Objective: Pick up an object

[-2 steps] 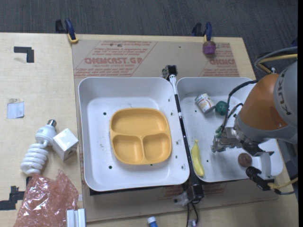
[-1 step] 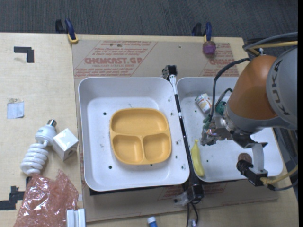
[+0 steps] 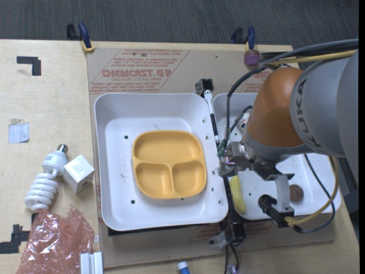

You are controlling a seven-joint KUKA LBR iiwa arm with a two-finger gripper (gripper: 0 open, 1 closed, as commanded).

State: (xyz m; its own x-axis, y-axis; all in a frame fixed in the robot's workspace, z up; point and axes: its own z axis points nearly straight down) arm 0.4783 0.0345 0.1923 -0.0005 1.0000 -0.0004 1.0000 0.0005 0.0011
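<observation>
Tabletop: a pale wooden tabletop (image 3: 51, 107) carries two shallow white plastic bins side by side, the left bin (image 3: 108, 153) and the right bin (image 3: 254, 181).
Arm: my grey arm (image 3: 325, 113) with its orange band hangs over the right bin and covers much of it.
Plate: a yellow three-compartment plastic plate (image 3: 169, 163) lies flat and alone in the middle of the left bin. I judge it stiff, light and smooth. The raised rim or a divider ridge is the place to pinch.
Tool: my tool (image 3: 232, 163) is low by the right bin's left wall. I cannot tell whether it is released or clenched.
Yellow piece: a curved yellow banana-shaped piece (image 3: 237, 197) lies along that wall, just beside my tool. It is probably light and slippery, so I would take it across the narrow middle.
Disc: a brown round disc (image 3: 295, 193) lies well apart in the right bin. It is low and flat, a poor pinch.
</observation>
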